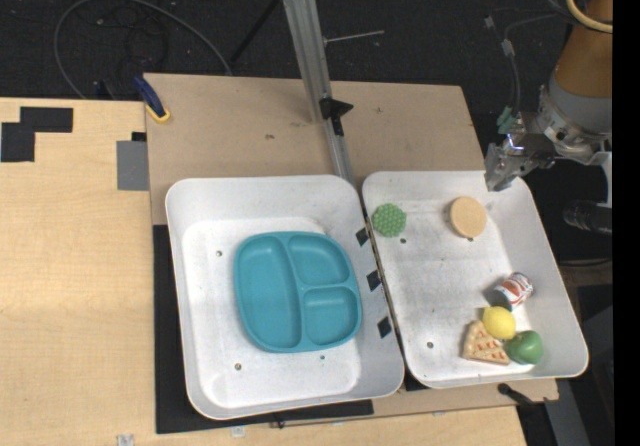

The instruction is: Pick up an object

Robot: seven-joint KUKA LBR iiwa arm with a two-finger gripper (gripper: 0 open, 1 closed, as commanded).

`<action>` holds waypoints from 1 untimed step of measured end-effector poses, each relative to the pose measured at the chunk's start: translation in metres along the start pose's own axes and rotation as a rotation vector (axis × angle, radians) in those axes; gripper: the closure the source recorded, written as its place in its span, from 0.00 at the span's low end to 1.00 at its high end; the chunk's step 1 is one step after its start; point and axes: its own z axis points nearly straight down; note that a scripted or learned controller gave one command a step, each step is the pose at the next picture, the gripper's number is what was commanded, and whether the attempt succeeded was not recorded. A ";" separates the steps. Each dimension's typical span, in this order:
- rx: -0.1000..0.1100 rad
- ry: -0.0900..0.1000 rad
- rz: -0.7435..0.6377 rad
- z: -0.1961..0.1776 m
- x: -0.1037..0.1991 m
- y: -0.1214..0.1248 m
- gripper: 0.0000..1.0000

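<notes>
A teal divided plate (297,291) sits alone in the left white bin (195,209) on the counter (240,124), with bare floor around it. In the right bin (555,269), a green ball (389,220) rests at the near-left rim and a tan round disc (467,217) lies just beside it toward the arm. Along the right edge cluster a red-and-white can (514,289), a yellow lemon (498,322), a waffle wedge (484,346) and a green fruit (526,346); any lettering on the can is too small to read. The hand (502,166) hangs over the bin's upper right corner, near the disc but apart from it, gripping nothing visible; its opening cannot be told.
</notes>
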 end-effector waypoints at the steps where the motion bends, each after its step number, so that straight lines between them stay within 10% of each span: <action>1: 0.001 0.001 -0.001 0.015 0.051 0.006 1.00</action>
